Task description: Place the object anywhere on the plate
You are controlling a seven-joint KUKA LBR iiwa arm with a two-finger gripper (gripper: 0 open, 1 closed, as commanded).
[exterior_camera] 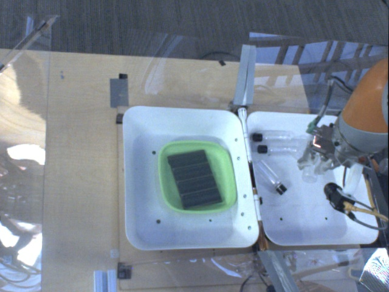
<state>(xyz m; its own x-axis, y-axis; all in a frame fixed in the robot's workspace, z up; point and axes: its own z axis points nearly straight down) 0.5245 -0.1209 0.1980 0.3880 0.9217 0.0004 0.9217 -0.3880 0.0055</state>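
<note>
While the wooden bench [73, 181] carries two shallow white bins side by side, the left bin [140, 224] holds a square green plate [165, 187], and a dark ribbed rectangular block [194, 179] lies flat on the middle of that plate, turned at a slight slant. The right bin [292, 224] holds clear plastic tubes with black caps: one tube [279, 137] lies near the bin's far left corner, a second [281, 148] just beside it, and a third, smaller one [270, 179] rests nearer the bin's middle. The grey arm with its orange band [368, 105] hangs over the right bin's right side, and the gripper [313, 163] sits low above the bin floor by the tubes; its tips blur into the clear plastic, so its state cannot be told. Black cables [346, 205] trail below the wrist. Clear panels with glare stand around the bench, and dark carpet [152, 11] lies beyond.
</note>
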